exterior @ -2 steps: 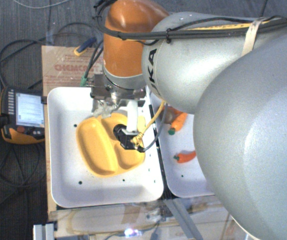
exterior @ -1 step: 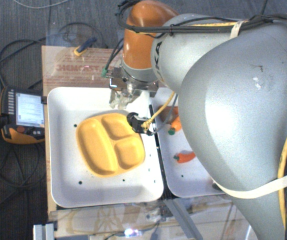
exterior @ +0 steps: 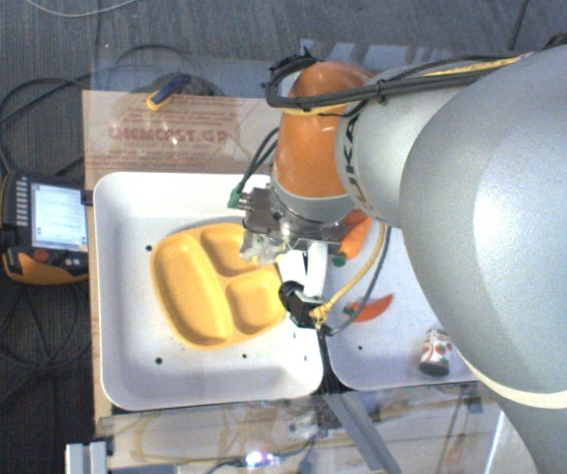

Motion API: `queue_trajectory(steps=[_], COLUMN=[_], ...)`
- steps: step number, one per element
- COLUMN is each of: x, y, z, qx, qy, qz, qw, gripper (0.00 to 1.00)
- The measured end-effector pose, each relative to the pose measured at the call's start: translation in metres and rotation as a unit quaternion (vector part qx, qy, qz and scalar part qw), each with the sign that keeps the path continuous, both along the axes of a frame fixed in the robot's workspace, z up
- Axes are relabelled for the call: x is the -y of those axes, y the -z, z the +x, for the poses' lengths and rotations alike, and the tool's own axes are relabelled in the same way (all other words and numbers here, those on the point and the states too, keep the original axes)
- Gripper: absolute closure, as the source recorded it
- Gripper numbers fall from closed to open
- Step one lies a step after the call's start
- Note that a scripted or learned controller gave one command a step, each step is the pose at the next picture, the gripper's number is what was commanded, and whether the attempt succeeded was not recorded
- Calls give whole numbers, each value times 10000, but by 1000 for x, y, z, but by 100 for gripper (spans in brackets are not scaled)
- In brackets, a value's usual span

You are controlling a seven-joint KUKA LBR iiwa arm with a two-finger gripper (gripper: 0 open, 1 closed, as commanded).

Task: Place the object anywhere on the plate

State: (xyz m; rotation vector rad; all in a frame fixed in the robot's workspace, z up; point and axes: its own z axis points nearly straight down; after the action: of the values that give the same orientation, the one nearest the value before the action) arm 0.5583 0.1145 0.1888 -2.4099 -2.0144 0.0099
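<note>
A yellow plate [exterior: 204,284] with three compartments lies in the left white bin [exterior: 125,363]. My gripper [exterior: 262,240] hangs over the plate's right side, near the divider between the far and the near right compartments. The wrist and orange band hide what is under it. Nothing lies in the parts of the plate that show. An orange carrot with a green end [exterior: 356,237] lies in the right bin, just right of the wrist and partly hidden by it.
The right bin [exterior: 382,363] also holds a flat orange piece [exterior: 370,309] and a small white and red object [exterior: 435,354] near its front. The big grey arm covers most of that bin. A handheld pendant [exterior: 51,225] lies left of the bench.
</note>
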Motion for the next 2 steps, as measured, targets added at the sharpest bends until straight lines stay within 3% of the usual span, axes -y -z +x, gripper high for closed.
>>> queue_trajectory(steps=[1, 2], x=[-83, -62], y=[-1, 19], z=[19, 68], qx=[0, 6], qy=[-209, -1312], qz=[7, -6], qw=[9998, 9914], gripper=[100, 100])
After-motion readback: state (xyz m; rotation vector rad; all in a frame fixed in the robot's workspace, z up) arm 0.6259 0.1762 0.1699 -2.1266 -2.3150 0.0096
